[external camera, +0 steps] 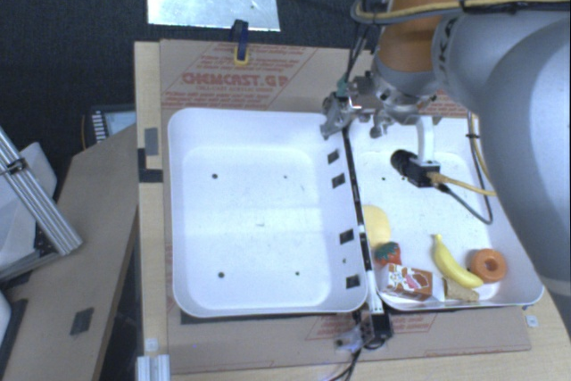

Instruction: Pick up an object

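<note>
Two white bins were set side by side. The left bin (241, 210) showed a bare white floor, and the right bin (406, 210) held every item. Five items could be told apart, all grouped at its near end:

- one yellow fruit (376, 223), set against the divider (350, 192)
- one red item (387, 254), just nearer than the fruit
- one packet (409, 282), at the near rim
- one banana (449, 260)
- one ring (488, 264), orange, just beside the banana

The far half of the right bin's floor was left open. The gripper (355, 120) was placed above the divider's far end, well apart from the items. Whether it was spread or pressed together could not be told.
</note>
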Controlling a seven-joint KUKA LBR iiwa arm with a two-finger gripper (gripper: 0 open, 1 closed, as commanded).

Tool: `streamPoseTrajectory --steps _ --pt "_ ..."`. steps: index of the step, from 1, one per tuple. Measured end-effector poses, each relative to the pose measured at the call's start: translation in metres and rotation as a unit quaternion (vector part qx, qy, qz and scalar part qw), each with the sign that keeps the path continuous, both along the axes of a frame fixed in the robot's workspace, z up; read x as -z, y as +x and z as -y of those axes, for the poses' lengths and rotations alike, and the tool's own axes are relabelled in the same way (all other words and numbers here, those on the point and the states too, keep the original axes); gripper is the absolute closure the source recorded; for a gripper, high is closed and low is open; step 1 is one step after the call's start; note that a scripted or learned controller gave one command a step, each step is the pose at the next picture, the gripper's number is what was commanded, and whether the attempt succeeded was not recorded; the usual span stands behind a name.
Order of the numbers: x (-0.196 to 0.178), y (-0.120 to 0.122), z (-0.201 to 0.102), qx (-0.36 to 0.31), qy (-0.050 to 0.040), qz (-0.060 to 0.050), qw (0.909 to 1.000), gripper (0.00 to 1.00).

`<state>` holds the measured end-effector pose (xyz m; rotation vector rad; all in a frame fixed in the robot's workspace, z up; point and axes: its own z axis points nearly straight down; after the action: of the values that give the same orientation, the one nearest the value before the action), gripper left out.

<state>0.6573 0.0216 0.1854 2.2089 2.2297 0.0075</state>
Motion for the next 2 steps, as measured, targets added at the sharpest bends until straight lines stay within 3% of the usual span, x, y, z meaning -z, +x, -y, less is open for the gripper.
streamPoseTrajectory --steps 1,2 --pt "-0.126 0.0 -0.077 -0.002 0.0018 0.005 1.0 0.0" --pt "0.031 -0.061 -0.143 -0.001 -0.0003 -0.009 1.0 0.0"
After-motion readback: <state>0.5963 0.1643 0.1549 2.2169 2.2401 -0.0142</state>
